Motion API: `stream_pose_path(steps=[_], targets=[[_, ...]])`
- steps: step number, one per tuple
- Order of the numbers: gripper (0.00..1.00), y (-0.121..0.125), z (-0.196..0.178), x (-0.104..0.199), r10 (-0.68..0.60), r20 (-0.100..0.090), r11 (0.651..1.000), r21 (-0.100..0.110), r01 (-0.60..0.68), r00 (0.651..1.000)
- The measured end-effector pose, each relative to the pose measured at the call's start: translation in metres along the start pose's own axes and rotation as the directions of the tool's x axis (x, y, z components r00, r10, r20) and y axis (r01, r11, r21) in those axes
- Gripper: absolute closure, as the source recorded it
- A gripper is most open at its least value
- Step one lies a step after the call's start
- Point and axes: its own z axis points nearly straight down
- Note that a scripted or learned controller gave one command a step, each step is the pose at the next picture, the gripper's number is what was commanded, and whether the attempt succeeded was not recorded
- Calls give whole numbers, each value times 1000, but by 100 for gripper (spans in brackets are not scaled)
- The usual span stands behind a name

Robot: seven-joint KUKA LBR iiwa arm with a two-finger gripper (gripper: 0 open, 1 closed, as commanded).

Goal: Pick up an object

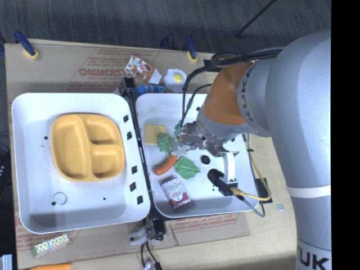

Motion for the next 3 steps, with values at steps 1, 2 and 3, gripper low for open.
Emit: stream_pose_path(steps=[1,2,3], targets=[[0,0,0,0,0,0,1000,0,0,1000],[0,-9,34,6,-379,0,925,-2,379,925],[100,-8,24,6,-383,0,924,-1,383,924]])
